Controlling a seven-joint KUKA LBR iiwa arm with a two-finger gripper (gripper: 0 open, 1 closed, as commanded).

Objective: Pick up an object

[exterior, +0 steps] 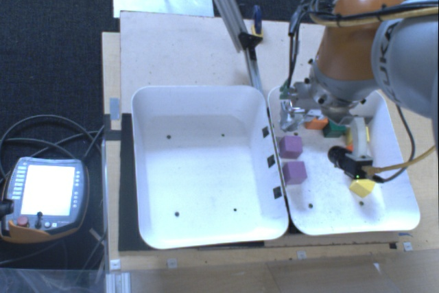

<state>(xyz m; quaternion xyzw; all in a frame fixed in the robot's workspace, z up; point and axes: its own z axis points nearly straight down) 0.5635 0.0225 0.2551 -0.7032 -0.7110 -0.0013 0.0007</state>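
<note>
Gripper [291, 116] (finger state unreadable) hangs at twelve o'clock of upper purple block [291, 146]: likely light, rigid; pinch its flat opposite sides.

L bin [206, 106] floor open | R bin [405, 209]: 2 purple cubes [293, 160] by divider, yellow block [362, 187] near front

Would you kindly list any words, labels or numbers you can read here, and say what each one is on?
"KU": vertical dark letters on the grey robot arm casing, cut off at the orange band; the rest is unreadable.
Grey handheld control pendant: its bright screen and buttons are too washed out and small to read.
</note>
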